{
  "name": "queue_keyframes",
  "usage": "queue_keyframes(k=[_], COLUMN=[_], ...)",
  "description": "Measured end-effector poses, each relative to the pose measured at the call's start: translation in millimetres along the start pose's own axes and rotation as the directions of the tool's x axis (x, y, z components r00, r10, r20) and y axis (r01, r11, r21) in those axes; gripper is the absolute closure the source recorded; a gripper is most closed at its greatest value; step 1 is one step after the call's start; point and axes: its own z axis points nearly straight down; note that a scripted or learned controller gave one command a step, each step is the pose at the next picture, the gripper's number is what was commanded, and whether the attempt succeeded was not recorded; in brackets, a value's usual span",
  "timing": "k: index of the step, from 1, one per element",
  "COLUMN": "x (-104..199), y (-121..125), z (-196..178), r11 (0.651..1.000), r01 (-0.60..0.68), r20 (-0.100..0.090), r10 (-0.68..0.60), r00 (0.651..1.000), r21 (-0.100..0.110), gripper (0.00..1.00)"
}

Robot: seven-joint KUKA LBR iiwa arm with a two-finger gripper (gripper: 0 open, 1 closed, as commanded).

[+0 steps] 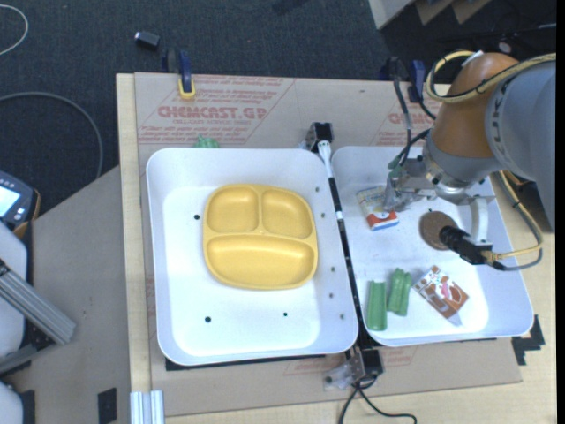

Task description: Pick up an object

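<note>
Down low in the right bin (503, 321), gripper (395, 194) just above a small red and white packet (380, 218), maybe touching. Cannot tell how far open the fingers are, or if anything is caught between them. Near the fingers, toward the arm, a round brown disc (433, 227). Farther toward the front edge, two green pieces (389, 297) side by side and a red snack packet (440, 292). Well apart, in the left bin (177, 325), a yellow divided plate (260, 236).
</note>
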Motion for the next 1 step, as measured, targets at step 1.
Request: queue_keyframes(k=[1], x=[46.0], y=[-65.1], z=[-88.3], r11=[1.000], r01=[0.004], r20=[-0.004], r10=[-0.004], r00=[1.000], r21=[0.017], gripper=[1.00])
